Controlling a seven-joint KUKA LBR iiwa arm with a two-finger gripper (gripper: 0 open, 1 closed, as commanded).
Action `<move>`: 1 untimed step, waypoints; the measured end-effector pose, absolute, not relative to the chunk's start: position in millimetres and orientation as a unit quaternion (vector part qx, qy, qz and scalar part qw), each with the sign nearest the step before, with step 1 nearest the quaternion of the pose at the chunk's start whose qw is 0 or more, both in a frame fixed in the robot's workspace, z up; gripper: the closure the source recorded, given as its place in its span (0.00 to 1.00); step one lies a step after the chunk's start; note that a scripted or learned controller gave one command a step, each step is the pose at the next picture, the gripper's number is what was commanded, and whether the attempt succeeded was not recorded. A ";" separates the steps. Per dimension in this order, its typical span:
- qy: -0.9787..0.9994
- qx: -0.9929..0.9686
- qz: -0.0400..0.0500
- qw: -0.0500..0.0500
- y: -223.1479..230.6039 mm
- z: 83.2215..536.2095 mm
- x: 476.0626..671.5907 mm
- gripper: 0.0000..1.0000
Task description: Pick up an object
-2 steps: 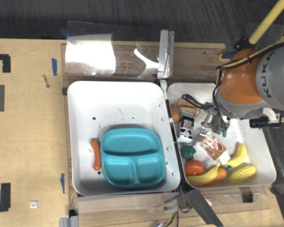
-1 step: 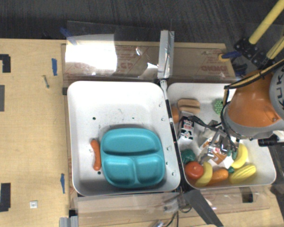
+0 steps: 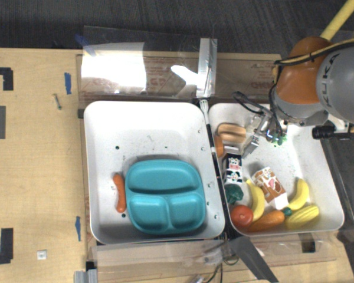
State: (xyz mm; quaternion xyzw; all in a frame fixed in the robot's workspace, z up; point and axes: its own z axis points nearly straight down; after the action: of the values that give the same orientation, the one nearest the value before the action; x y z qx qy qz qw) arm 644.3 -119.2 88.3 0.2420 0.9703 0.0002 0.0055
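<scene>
- The end effector [image 3: 255,135] hangs low in the right bin [image 3: 318,158], just beside a bread roll [image 3: 231,133]; whether it is open or closed cannot be told.
- A tomato [image 3: 242,216], carrot [image 3: 269,220] and bananas [image 3: 301,205] lie near the front.
- The left bin [image 3: 147,119] holds a teal tray [image 3: 164,194].

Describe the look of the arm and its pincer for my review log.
The arm is a rounded grey casing with an orange band above the wrist. Black cables loop along the wrist. The pincer is small, silvery metal with dark parts, and a green spot sits beside it.
</scene>
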 end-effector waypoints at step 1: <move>0.969 0.249 0.000 0.005 -145.3 89.1 574.6 0.00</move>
State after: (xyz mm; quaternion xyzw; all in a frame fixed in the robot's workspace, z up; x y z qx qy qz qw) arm 574.6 -145.3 89.1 0.2487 0.9686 0.0001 0.0048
